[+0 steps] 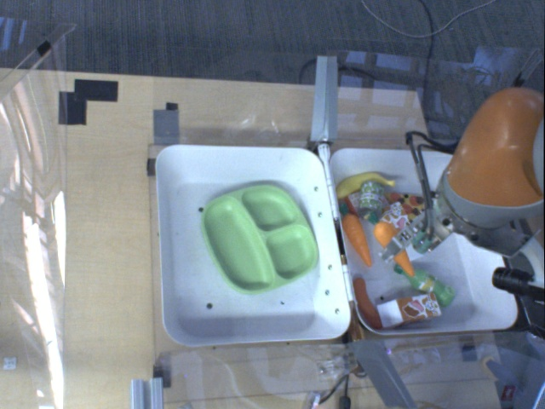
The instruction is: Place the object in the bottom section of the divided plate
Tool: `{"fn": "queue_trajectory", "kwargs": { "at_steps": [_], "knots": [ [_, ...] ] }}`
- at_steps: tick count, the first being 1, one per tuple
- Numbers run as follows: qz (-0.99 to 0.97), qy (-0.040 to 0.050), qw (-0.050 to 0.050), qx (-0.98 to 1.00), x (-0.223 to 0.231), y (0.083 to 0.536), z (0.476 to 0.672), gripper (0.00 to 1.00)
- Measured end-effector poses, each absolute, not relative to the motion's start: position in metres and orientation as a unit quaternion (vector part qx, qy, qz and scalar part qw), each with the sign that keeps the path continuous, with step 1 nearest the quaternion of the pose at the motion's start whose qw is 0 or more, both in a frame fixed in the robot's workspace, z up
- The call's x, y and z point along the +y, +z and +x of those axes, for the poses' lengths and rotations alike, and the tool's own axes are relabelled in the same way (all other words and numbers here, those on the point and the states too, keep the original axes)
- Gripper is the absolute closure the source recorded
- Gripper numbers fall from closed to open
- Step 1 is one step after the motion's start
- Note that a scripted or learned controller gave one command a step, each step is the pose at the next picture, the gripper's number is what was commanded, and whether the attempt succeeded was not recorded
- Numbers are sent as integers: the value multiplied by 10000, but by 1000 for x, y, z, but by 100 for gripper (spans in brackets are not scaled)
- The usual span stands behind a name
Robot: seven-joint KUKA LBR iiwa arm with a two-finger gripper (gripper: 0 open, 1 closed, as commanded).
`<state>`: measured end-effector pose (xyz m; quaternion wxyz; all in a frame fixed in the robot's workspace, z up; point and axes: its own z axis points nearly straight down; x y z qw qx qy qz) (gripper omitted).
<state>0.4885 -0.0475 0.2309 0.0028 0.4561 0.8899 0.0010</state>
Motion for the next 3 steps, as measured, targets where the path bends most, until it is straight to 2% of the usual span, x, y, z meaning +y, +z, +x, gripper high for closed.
{"fn": "queue_trajectory", "kwargs": {
  "at_steps": [1, 2, 3],
  "knots": [
    [4210, 19, 39, 9070, -27, 316, 514, 100],
    [3369, 20, 35, 9415, 62, 311, 561, 100],
    [2917, 15, 17, 9565, 96, 224, 487, 100]
  ]
}}
